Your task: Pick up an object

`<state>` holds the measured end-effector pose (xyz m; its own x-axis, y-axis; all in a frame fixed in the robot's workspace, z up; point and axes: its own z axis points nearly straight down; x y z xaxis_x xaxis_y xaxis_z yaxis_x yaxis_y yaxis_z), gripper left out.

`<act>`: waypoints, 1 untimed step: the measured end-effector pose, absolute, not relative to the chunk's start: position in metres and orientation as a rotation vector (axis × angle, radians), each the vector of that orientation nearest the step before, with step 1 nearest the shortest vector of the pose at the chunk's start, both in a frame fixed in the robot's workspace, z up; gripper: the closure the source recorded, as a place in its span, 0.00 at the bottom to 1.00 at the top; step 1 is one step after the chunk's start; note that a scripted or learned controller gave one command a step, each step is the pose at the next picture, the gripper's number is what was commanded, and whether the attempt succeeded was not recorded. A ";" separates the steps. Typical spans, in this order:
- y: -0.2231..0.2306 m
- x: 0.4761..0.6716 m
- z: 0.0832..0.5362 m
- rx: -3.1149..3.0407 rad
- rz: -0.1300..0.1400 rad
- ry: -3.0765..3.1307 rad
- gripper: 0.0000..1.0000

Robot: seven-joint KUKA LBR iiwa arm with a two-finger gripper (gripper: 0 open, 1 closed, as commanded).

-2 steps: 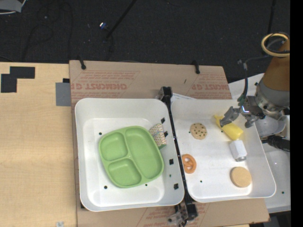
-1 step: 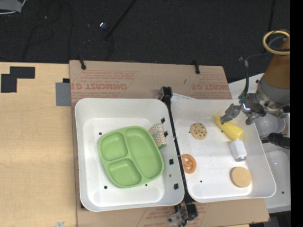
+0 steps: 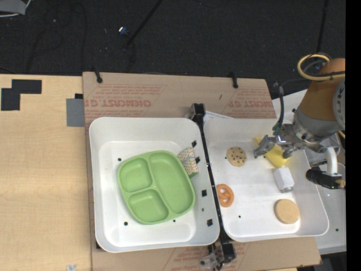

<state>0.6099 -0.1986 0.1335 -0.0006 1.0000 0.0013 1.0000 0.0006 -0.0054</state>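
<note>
The right bin (image 3: 248, 224) holds a chocolate-chip cookie (image 3: 236, 156), an orange pretzel (image 3: 225, 195), a round tan biscuit (image 3: 287, 211), a small grey-white block (image 3: 283, 179) and a yellow object (image 3: 276, 156). My gripper (image 3: 274, 145) hangs low over the bin's right part, directly at the yellow object, with one finger (image 3: 263, 147) showing to its left. The yellow object is partly hidden by the gripper.
The left bin (image 3: 104, 151) contains a green divided plate (image 3: 155, 186) and a small patterned item (image 3: 189, 161) at its right wall. A black divider (image 3: 206, 174) runs between the bins. The arm's orange band (image 3: 324, 95) rises at the far right.
</note>
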 end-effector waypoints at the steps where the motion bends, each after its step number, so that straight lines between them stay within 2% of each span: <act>1: -0.199 0.616 0.119 -2.231 -0.015 -2.234 0.00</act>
<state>0.6158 -0.1993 0.1185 -0.0010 1.0000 -0.0042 0.9998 0.0011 0.0178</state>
